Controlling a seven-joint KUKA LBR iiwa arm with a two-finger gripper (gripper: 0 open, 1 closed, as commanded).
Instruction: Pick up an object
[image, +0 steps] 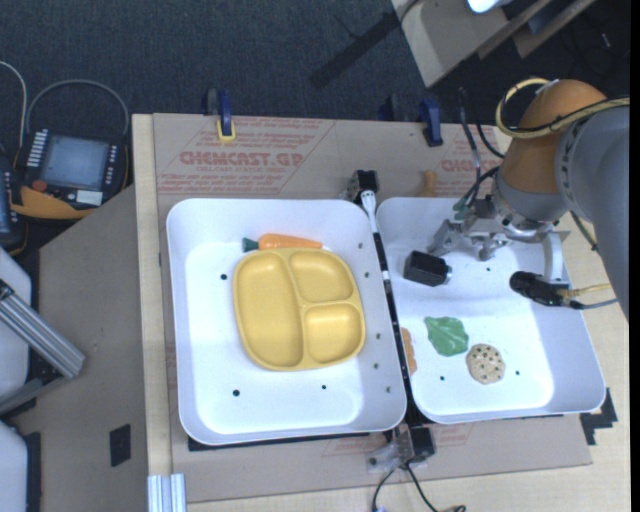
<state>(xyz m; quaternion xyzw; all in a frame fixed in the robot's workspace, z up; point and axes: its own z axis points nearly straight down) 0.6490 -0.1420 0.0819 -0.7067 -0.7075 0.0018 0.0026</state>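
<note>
In the right bin (560, 395) a green leaf-shaped piece (446, 334) lies near the middle, and a round speckled cookie (486, 363) sits just to its front right. A thin orange piece (408, 352) rests against that bin's left wall. The left bin (200, 380) holds a yellow divided plate (298, 307), with a carrot (288, 241) lying along its far edge. My gripper (487, 242) hangs over the far part of the right bin, pointing down, well behind the leaf and the cookie. Nothing shows between its tips from this angle.
The grey arm with its orange band (545, 135) comes in over the right bin's far right corner. Blue clamps (224, 112) hold the brown board at the back. A black clip (365, 185) sits where the two bins meet at the far side.
</note>
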